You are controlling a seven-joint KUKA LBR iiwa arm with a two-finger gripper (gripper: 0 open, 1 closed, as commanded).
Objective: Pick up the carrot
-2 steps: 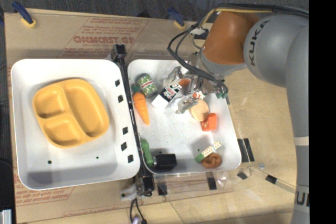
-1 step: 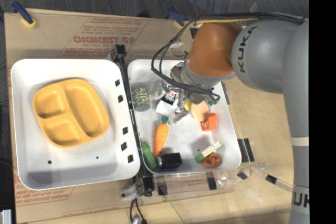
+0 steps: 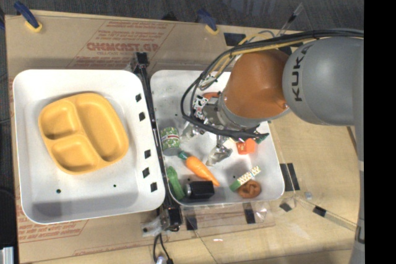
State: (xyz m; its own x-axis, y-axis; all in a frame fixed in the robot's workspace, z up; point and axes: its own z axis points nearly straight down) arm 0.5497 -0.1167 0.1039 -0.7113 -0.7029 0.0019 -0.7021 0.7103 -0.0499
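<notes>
The carrot [image 3: 201,169], orange with a green stub at its upper left end, lies flat on the floor of the right bin [image 3: 162,86], toward the front. My gripper [image 3: 204,140] hangs just above and behind it, under the orange wrist band [image 3: 253,86]. It is open: one finger [image 3: 219,152] ends just above the carrot's right half, the other [image 3: 187,130] stands further left. Nothing sits between them. The arm's body hides the back of the bin.
Around the carrot lie a green can [image 3: 169,138], a green vegetable [image 3: 174,183], a black block [image 3: 199,190], a brown ring-shaped piece [image 3: 250,189], a green-and-white piece [image 3: 245,177] and a small orange-red piece [image 3: 247,146]. The left bin [image 3: 37,204] holds a yellow divided plate [image 3: 83,131].
</notes>
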